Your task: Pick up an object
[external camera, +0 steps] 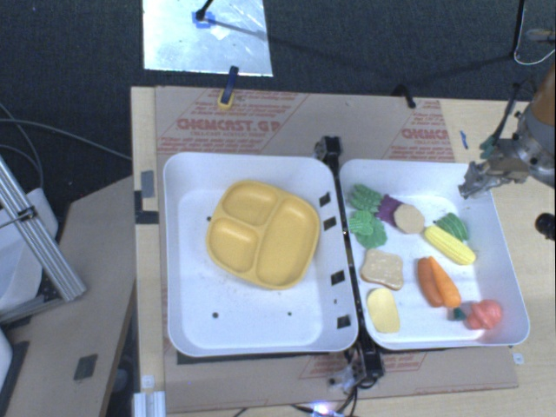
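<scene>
My jaws (473, 185) hang over the right bin's (512, 268) far corner; can't tell how they're set. The corn cob (449, 245) just below them looks like light, hard, slick plastic, so I'd pinch across its middle. Beyond it, the carrot (437, 282), then the small tomato (485, 314).

arm (540, 137): cut off by the right edge, only the wrist end in view
gripper (473, 185): small and blurred; jaws' gap cannot be told
tabletop (95, 259): cut off at the bottom edge
</scene>
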`<state>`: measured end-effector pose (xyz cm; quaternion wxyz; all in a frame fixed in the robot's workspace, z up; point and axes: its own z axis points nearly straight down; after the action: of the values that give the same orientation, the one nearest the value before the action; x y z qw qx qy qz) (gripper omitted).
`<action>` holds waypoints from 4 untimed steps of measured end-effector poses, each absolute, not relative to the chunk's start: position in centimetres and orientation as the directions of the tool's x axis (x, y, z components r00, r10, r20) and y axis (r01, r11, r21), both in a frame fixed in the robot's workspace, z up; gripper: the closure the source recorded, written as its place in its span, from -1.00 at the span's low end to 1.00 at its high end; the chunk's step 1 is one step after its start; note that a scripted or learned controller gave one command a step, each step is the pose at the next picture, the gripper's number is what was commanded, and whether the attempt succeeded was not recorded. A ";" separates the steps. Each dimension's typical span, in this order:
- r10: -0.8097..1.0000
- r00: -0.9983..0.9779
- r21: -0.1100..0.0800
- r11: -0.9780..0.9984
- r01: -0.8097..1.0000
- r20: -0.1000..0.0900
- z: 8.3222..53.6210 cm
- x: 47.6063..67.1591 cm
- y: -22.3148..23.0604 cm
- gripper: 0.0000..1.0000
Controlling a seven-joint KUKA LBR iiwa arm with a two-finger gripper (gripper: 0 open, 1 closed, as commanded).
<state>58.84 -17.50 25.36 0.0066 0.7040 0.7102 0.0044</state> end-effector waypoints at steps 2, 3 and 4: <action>1.000 -0.007 -0.001 0.007 1.000 0.001 14.4 60.5 -20.0 1.00; 1.000 -0.007 0.022 0.007 1.000 -0.007 37.2 60.2 -18.6 1.00; 1.000 -0.006 0.004 0.006 1.000 -0.002 31.9 64.8 -19.9 1.00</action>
<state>64.81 -19.85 31.88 0.0022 0.7050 0.7092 0.0005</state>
